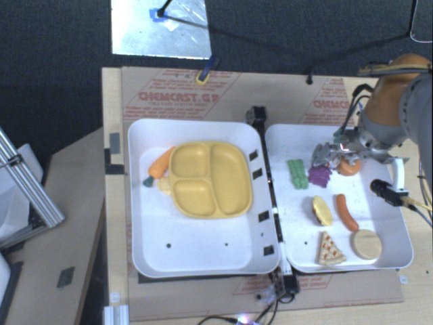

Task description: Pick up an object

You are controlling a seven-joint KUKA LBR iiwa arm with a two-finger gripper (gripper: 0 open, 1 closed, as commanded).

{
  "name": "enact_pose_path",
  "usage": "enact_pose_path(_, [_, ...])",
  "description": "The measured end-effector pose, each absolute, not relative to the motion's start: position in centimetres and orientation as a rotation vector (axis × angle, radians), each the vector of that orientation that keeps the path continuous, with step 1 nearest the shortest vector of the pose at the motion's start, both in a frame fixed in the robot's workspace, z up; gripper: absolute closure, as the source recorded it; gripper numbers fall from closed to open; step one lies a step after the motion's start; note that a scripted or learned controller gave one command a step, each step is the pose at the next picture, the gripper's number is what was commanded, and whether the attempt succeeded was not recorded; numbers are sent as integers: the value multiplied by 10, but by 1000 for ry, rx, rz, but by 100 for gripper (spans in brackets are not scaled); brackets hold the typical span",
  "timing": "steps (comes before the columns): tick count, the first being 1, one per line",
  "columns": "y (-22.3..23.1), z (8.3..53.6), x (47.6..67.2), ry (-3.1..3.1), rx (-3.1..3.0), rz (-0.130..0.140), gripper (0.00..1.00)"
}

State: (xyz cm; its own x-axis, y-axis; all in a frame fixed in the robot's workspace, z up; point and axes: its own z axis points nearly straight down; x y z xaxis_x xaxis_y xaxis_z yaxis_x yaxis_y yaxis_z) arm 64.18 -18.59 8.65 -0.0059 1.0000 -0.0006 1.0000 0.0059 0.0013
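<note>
The gripper (329,156) hangs over the purple grapes (319,176); its grip I cannot tell. The green piece (297,173) just left points near-to-far.

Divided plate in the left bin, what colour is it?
Yellow; the divided plate shows best in the camera view.

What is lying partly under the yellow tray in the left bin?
A toy carrot pokes out from the yellow tray's left edge, with a pale yellow piece below it. The tray covers whatever else lies beneath.

The brown board (177,95) under the bins bears red print — "CHEMCAST GP" — repeated at its right end.
</note>
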Motion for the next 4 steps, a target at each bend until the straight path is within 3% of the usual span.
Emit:
enact_pose_path(1, [-188,99,642,2227,2209,-4,100])
enact_pose_path(3, [-192,208,642,2222,2212,6,100])
enact_pose_path(4, [-192,226,643,2224,2213,4,100])
